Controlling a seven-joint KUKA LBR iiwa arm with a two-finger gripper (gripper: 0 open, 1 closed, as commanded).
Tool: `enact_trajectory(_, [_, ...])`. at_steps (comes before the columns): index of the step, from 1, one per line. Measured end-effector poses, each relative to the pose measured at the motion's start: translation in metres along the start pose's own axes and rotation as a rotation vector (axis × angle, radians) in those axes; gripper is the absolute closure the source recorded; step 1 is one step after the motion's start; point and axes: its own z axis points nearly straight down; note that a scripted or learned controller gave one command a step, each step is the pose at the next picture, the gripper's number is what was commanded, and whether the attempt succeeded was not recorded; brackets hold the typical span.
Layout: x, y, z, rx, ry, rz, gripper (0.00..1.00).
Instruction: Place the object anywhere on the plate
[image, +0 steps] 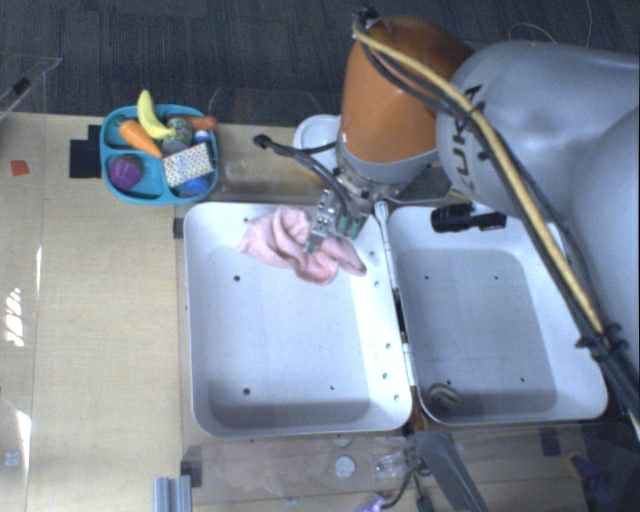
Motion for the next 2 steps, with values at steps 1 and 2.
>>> enact_trajectory(1, [0.0094,0.03,0.0099,-0.001,0.001,-0.4,1.0])
enact_trajectory(2, [0.0091,0.0299,0.0093,-0.001,0.0,-0.4,0.0])
